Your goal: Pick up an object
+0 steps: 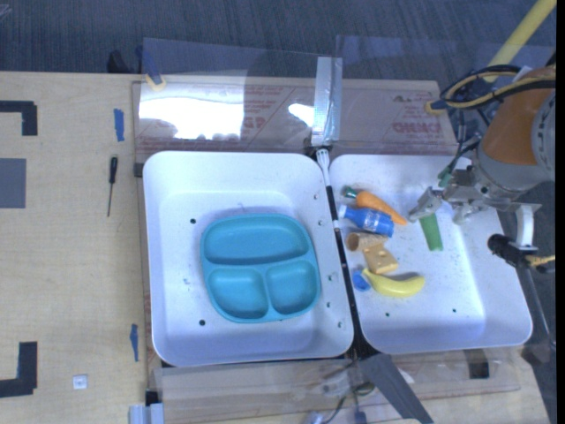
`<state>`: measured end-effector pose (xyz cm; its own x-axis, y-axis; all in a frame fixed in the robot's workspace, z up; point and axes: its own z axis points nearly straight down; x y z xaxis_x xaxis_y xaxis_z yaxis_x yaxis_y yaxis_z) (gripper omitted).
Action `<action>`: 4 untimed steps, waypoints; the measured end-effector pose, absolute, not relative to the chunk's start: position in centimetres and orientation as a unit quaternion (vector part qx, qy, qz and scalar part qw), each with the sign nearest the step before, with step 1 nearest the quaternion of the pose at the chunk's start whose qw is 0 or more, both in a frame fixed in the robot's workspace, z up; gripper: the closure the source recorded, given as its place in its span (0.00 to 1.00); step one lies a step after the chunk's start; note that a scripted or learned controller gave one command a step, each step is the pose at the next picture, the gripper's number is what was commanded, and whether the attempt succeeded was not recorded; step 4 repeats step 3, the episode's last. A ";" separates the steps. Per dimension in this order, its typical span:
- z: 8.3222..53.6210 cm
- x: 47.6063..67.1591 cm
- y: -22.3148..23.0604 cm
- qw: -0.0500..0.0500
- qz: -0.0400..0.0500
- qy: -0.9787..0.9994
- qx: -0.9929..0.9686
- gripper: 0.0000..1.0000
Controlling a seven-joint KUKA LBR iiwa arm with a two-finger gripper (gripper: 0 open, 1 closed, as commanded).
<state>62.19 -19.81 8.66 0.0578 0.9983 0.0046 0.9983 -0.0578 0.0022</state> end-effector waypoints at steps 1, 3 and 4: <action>9.9 62.4 -19.9 -0.004 -0.003 -0.686 -0.727 1.00; 21.7 57.3 -3.9 -0.001 -0.001 -0.688 -0.726 1.00; 21.7 57.3 -3.9 -0.001 -0.001 -0.688 -0.726 1.00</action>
